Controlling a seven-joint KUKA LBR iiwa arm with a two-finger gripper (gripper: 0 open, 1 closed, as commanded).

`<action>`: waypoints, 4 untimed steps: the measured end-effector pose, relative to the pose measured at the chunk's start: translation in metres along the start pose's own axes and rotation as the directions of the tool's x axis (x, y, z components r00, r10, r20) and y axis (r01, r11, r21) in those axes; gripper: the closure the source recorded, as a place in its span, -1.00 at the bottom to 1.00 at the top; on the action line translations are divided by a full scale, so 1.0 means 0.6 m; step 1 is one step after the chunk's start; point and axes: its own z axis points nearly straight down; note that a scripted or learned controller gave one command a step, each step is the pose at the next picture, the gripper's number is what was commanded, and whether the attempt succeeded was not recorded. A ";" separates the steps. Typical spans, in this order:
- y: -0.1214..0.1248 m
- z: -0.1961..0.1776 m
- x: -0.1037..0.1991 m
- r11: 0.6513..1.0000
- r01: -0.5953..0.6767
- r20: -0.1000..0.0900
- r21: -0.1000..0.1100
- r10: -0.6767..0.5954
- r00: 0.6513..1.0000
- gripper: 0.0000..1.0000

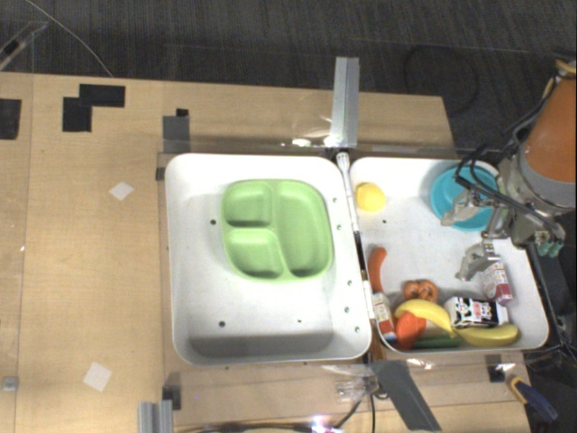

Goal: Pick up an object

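1. Camera view looks down on a pale wooden table (81,269) carrying two shallow white plastic bins side by side: the left bin (194,242) and the right bin (406,242).
2. Loose objects for picking lie in the right bin. A round yellow lemon (370,196) sits near its upper left corner, apart from the rest.
3. A red-orange sausage-shaped toy (376,270) lies along the dividing wall.
4. Crowded along the near edge are a small brown pretzel-like piece (420,290), a curved yellow plastic banana (427,315), an orange-red toy vegetable (410,329), a small black-and-white printed carton (477,312) and a second long yellow piece (491,336), all touching or overlapping.
5. A round turquoise bowl (451,197) rests at the far side, partly behind the arm.
6. A light green three-compartment plastic tray (275,228) lies in the left bin.
7. The metal claw (480,262) hangs over the right bin beside a small clear bottle with a pink label (499,284); its fingers look spread, gripping nothing.
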 end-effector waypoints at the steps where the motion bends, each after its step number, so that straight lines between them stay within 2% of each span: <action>1: 0.030 0.227 0.006 0.999 0.043 0.014 0.003 -0.043 0.999 -1.00; 2: 0.025 0.277 -0.223 1.000 -0.021 0.007 -0.001 0.021 1.000 -1.00; 3: -0.065 0.271 -0.020 1.000 0.003 0.008 0.004 -0.003 1.000 -1.00; 4: -0.081 0.275 -0.154 0.997 0.075 0.007 0.001 -0.075 0.997 -1.00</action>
